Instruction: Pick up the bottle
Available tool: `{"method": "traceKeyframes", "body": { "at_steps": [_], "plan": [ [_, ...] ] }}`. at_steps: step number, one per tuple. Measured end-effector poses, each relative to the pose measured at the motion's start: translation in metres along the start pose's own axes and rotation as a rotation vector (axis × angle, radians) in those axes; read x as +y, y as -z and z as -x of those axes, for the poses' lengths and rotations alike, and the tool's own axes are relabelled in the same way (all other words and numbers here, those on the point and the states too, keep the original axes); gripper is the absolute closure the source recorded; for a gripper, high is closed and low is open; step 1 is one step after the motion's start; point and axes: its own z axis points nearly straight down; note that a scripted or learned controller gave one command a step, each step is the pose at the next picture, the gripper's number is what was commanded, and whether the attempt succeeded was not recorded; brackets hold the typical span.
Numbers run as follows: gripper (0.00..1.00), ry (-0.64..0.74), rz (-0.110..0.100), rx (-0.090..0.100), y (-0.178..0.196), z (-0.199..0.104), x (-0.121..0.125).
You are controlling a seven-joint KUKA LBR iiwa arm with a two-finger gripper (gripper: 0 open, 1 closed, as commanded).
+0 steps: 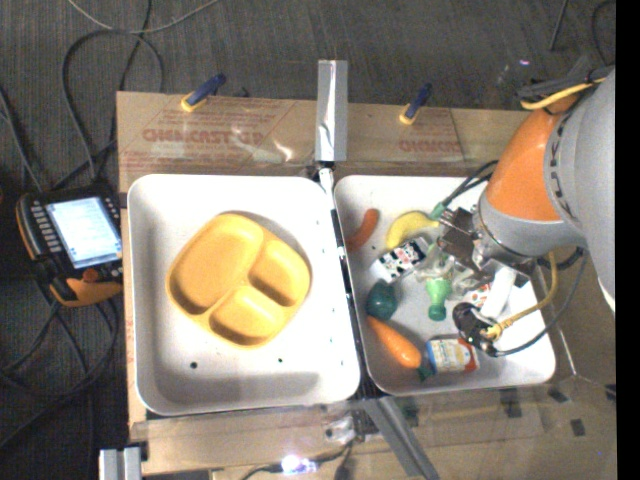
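Observation:
A small bottle (453, 355) with a red and white label lies on its side near the front of the right bin (530, 368), its dark green cap pointing left beside a carrot (394, 345). My gripper (446, 261) hangs over the middle of the same bin, above a small green object (437, 296) and beside a playing-card box (402, 259). It is behind the bottle and apart from it. The grey and orange wrist covers much of the bin's right side.
The right bin also holds a yellow banana (408, 228), an orange sausage (362, 228) and a teal piece (381, 299). A yellow divided plate (240, 277) lies in the left bin (150, 368). A black cable loops near the bottle.

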Motion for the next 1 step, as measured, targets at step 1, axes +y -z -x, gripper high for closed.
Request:
{"method": "traceKeyframes", "body": {
  "at_steps": [1],
  "plan": [
    [1.0,0.141,0.001,0.0,0.0345,-0.0188,-0.0102]
  ]
}}
